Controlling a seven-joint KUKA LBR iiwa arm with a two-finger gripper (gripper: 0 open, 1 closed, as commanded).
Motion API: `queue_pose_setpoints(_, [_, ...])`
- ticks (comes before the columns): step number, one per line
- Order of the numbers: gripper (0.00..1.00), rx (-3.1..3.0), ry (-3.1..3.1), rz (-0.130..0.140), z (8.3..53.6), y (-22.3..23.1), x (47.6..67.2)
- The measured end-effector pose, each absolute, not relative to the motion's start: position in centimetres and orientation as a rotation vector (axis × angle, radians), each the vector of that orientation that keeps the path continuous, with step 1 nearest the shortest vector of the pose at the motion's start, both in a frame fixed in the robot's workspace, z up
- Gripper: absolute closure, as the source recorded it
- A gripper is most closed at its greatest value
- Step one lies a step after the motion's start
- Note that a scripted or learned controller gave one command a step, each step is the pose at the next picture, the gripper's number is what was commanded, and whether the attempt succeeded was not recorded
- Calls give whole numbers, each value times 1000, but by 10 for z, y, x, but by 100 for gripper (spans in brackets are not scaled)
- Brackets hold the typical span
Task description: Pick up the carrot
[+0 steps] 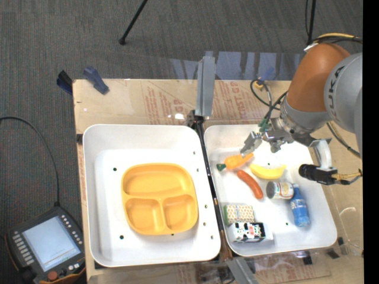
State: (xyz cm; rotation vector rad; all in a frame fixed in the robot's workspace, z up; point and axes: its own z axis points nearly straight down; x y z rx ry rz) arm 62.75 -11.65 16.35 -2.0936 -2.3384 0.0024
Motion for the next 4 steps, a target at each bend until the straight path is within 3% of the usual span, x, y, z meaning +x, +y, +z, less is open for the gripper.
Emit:
queue_pose_setpoints(1, [0, -1687, -2655, -4, 90, -108, 638])
queue_pose_setpoints(2, [100, -1695, -2650, -4, 99, -110, 638])
queue_pose_setpoints(3, [0, -1696, -2649, -4, 99, -110, 638])
queue_pose_setpoints(4, [0, -1168, -2917, -2, 87, -101, 645])
